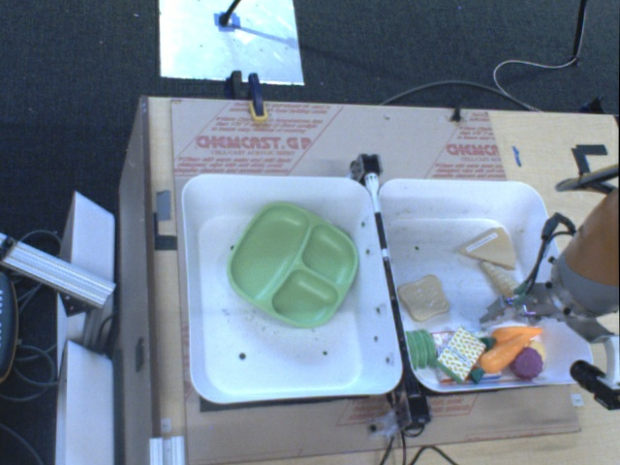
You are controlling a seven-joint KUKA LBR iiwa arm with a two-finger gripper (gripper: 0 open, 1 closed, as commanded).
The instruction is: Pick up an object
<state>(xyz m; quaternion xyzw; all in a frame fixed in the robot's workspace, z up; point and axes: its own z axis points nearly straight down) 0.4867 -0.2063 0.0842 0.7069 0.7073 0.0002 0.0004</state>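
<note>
Glossy toy foods, an orange carrot (506, 349) and a purple round piece (528, 362), are heaped beside the gripper (515, 308); its state cannot be told.

A divided plate (294, 263) lies in the left bin (208, 289); toy foods (480, 350) cluster along the right bin's (441, 201) front edge.

Fixed overhead camera, slanted down (moderately far), both bins (194, 260) framed
</note>
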